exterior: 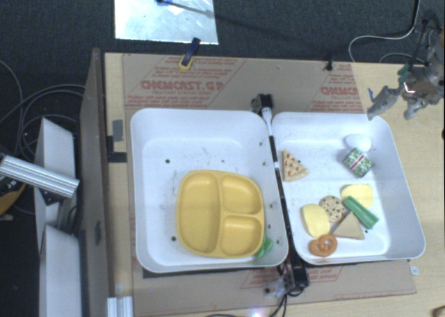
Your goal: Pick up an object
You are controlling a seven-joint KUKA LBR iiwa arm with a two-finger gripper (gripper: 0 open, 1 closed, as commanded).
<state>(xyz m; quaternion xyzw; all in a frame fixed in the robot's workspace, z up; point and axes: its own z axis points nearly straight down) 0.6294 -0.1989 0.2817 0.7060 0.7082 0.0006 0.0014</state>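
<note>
In the left bin (153, 142), glossy yellow compartment tray (221, 213)

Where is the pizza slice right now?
The pizza slice lies in the right bin, near its left wall, beside the divider between the bins, up and left of the cookie.

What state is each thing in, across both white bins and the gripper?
Yellow three-compartment plastic tray: flat in left bin, right way up.
Green piece: wedged at the tray's lower right corner.
Toy pizza slice: flat in right bin, apart from the rest.
Green-and-red can: on its side.
Green stick: lying across the yellow pieces.
Gripper: above the right bin's far corner, holding nothing visible.
</note>
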